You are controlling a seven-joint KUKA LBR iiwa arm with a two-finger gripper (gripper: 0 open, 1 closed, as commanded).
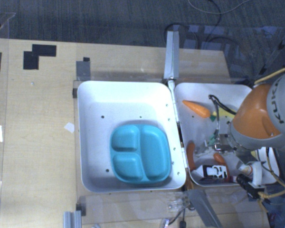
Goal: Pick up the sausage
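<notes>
The sausage (190, 156) is a reddish-brown piece lying lengthwise against the left wall of the right bin (237, 90), near its front corner. My gripper (210, 172) sits low at the front of that bin, just right of the sausage's near end, and its black-and-white body points left. Nothing visibly lies in its grasp. The arm's orange band (256, 118) hangs over the bin's right half and hides the floor beneath it.
An orange carrot (197, 108) lies at the back left of the right bin. A small orange piece (220, 158) rests close to the wrist. The left bin (92, 127) holds a blue divided plate (140, 152). Cables (218, 109) trail from the arm.
</notes>
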